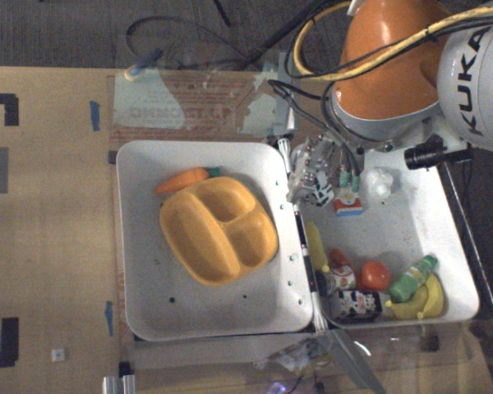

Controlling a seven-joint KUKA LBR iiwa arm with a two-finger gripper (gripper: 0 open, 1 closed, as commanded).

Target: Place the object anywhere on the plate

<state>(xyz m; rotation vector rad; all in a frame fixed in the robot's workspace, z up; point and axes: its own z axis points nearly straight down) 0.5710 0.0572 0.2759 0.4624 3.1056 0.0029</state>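
Plate [218, 230], the orange divided one w/ three compartments, sat in the left white bin [140, 253], tilted a bit, nothing on it. A toy carrot [183, 179] lay just beside its upper-left rim, touching or nearly so, but on the bin floor, not on the plate. The gripper [316, 175] hung over the right bin [456, 245], near that bin's upper-left corner, close to the divider btwn the two bins. Couldn't tell from where I stood how it was set, or whether it had anything; too much clutter under the wrist. Just beside it was a small red-and-white carton [349, 203]. Lower in that bin: a yellow stick-shaped piece [315, 246], a tomato [375, 275], a green bottle [413, 277], a banana [423, 302], a dark cow-print carton [359, 304]. Looked to me like the pick stage, i.e. no object on the plate yet. Next move, I'd guess, called for a firm hold on one item, then a lift clear of the bin wall and a carry left to above the plate.
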